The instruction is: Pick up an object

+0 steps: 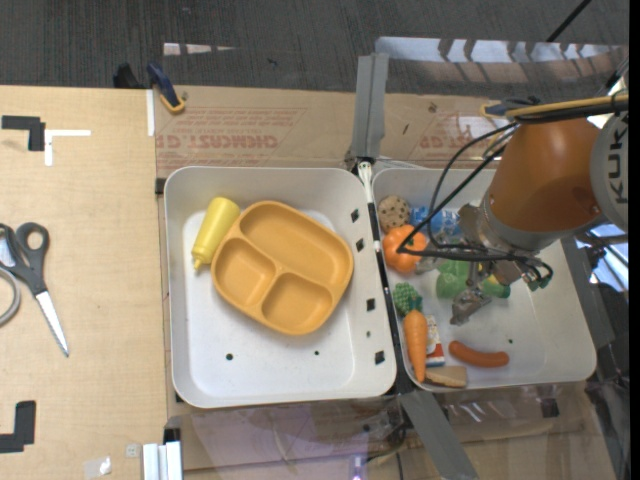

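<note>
In the right bin [570,363], a smooth red sausage [480,355] and tapered carrot [415,343] lie nearest, the metal gripper [470,303] above them, its state impossible to tell, then a round orange [405,248] and speckled cookie [394,211].

Arm [560,168] hides right bin's [570,363] rear; green toy [455,278] part-covered.

floor [250,18]: dark, ribbed, ran along the top | bench [80,268]: pale wood, black tape marks (corner brackets) | scissors [35,278]: grey-handled, lay at the left edge | cardboard [250,133]: brown, printed, lay behind the bins | light: even, soft
</note>
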